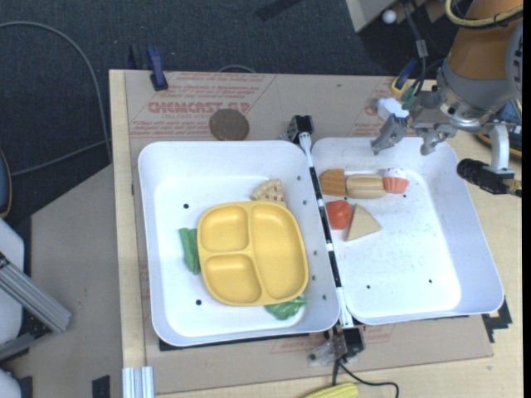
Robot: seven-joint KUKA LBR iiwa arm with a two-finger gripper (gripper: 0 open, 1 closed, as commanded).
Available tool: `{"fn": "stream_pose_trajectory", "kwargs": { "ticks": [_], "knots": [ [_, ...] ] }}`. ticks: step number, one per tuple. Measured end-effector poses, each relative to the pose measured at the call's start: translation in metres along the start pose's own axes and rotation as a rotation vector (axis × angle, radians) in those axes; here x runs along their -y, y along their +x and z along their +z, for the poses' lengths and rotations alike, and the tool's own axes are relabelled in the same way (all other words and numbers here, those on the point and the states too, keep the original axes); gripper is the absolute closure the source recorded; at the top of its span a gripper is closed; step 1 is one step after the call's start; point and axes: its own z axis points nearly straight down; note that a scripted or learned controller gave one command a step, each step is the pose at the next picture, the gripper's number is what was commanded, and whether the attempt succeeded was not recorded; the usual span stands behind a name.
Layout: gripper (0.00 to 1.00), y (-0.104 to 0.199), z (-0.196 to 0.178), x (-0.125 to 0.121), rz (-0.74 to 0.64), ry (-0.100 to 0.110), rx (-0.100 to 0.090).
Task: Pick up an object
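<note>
Gripper (pixel 408 138) above the right bin's (pixel 465 247) far edge.
Jaws spread, pinching nothing; hot dog (pixel 363 184) and wedge (pixel 360 223) lie just nearer.

Lab: robot arm (pixel 481 48), cardboard-topped bench (pixel 199 102)

The yellow tray (pixel 252 251) covers most of two green pieces (pixel 190 249) and a waffle-patterned item (pixel 270 191); the arm (pixel 485 40) runs off the top-right edge
</note>
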Motion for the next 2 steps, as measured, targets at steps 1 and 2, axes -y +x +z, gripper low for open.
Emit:
{"fn": "stream_pose_trajectory", "kwargs": {
  "ticks": [1,2],
  "knots": [
    [0.0,-0.036,0.07,0.035,0.001,0.001,0.001],
    [0.0,-0.079,0.117,-0.001,0.001,-0.003,0.002]
  ]
}}
